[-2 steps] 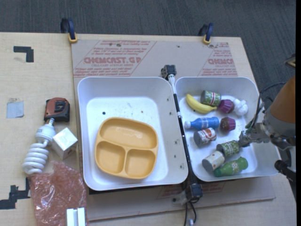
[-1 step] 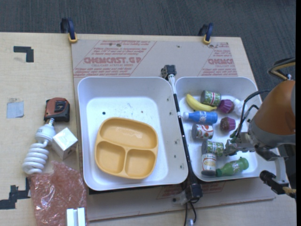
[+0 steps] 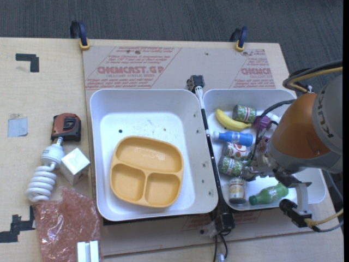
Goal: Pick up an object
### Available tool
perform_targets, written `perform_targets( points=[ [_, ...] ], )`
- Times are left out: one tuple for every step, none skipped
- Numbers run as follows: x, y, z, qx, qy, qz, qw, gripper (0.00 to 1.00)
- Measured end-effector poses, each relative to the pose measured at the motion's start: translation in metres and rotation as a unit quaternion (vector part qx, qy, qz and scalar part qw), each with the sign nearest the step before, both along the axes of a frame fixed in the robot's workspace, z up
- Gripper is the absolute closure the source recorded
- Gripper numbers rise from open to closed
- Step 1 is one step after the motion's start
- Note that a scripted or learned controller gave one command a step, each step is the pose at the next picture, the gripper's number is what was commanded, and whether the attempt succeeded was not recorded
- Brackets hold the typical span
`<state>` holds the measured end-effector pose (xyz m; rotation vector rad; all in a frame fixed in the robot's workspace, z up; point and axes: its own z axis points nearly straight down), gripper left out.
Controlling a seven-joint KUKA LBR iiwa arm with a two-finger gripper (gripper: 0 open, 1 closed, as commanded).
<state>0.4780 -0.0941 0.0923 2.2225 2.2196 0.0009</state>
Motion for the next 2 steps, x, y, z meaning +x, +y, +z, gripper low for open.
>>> perform_targets(
  points=[
    [0.001, -0.001, 0.01, -0.0002, -0.001, -0.001, 1.0, 1.0],
    [0.07, 0.077, 0.1, -0.0005, 0.0, 0.002, 1.0, 1.0]
  ],
)
